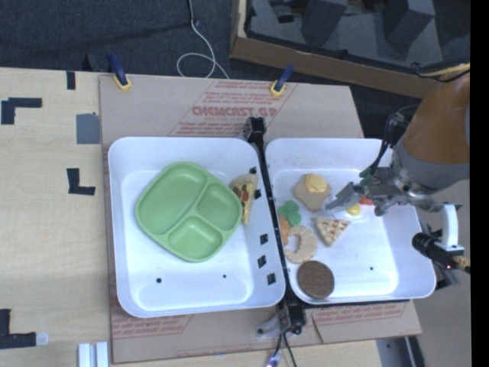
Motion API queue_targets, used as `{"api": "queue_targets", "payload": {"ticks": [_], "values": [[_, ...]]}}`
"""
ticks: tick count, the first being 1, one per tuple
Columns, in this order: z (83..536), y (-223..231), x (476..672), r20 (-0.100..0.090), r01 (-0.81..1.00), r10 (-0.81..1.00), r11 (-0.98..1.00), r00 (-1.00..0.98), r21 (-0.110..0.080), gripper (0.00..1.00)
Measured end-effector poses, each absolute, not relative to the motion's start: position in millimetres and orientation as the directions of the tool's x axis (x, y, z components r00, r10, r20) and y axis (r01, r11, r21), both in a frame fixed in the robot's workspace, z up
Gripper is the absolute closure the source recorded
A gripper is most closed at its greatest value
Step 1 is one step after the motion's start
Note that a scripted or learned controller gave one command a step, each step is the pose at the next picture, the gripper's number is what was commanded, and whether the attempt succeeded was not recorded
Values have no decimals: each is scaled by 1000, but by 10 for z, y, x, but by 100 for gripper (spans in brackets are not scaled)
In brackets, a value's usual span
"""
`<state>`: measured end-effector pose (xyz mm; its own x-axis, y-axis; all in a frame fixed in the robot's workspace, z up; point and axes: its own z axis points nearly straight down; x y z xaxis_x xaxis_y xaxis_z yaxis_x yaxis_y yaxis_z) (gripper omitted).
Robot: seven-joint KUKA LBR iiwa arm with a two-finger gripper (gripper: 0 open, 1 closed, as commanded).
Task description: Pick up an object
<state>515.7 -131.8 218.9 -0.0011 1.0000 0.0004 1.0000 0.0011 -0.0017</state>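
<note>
Camera view shows the gripper (353,199) hovering low in the right bin (382,277), its grip impossible to judge, apparently lining up on the pizza slice (331,229) just beside it.
</note>
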Motion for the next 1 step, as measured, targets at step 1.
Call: {"api": "queue_targets", "payload": {"ticks": [1], "values": [[970, -1298, 5251, 3, 1000, 1000, 1, -1, -13, 0]]}}
